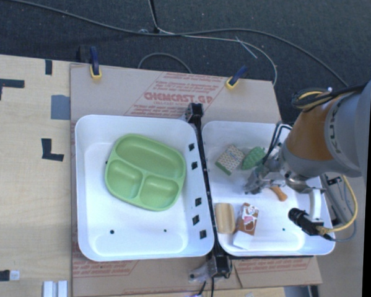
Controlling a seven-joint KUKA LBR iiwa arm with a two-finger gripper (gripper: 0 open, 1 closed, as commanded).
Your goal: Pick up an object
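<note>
so the arm (326,130) is reaching in from the right and its gripper (258,181) is down low in the right bin (304,244), near the middle of it. i can't tell from where i stand if the gripper is apart or together, it is too small and dark to make out. i don't see anything held in it, so i would say the picking up is not done yet.

the things it could grab all lie in that right bin. a small tan block (230,158) and a green lump (254,158) sit just up and left of the gripper, close to each other. a little orange piece (278,193) lies just beside the gripper on its right (it looks like a tiny carrot to me). lower down, a yellowish bread thing (224,217) and a red and white packet (249,219) lie side by side near the front wall.

the left bin (88,233) has a green tray (146,172) with three parts in it, well apart from the arm.

my guess is the job is about at the grab step. left to do: close on one thing, then lift it up out of the bin.
</note>
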